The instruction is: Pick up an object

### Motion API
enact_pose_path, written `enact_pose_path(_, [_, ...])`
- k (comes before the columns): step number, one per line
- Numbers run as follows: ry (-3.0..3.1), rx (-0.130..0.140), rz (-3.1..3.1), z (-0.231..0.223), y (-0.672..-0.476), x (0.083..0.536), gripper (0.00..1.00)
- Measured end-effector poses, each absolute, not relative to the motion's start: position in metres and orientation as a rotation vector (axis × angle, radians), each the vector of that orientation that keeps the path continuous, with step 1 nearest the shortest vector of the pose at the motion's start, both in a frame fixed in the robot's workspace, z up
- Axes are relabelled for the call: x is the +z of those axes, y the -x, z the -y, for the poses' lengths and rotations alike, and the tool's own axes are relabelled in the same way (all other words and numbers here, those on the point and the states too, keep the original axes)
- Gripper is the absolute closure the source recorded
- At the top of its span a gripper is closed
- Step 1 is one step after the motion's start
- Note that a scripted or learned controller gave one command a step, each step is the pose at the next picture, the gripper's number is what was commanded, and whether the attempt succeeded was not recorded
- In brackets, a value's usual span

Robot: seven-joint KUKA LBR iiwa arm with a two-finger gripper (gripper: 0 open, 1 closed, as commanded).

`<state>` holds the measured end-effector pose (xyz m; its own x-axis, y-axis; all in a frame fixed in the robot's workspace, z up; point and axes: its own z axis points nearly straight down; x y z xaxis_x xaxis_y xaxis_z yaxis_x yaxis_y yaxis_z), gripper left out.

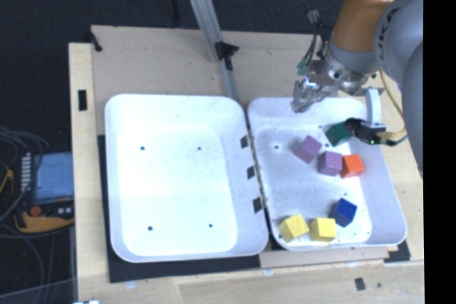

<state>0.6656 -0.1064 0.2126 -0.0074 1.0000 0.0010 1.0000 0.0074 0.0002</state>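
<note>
The right bin [377,224] holds several small blocks. Two purple blocks [309,149] [330,163] lie near its middle, with an orange block [352,166] beside them. A green block [337,133] sits by the bin's far right side. A blue block [344,211] and two yellow blocks [293,227] [323,228] lie near the front edge. My gripper [305,97] hangs over the far edge of the right bin, above and to the left of the purple blocks, with nothing seen between its fingers. Its small fingertips are too blurred to judge.
The left bin [178,174] stands beside the right one, separated by a rim with black clips [251,172]. A slanted metal pole [203,7] rises behind the bins. A blue device with cables [50,185] lies off the bench at the left.
</note>
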Motion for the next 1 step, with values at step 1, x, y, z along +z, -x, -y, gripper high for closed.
enact_pose_path(1, [2.212, -0.001, 2.229, 0.0537, -0.6599, 0.2112, 1.0])
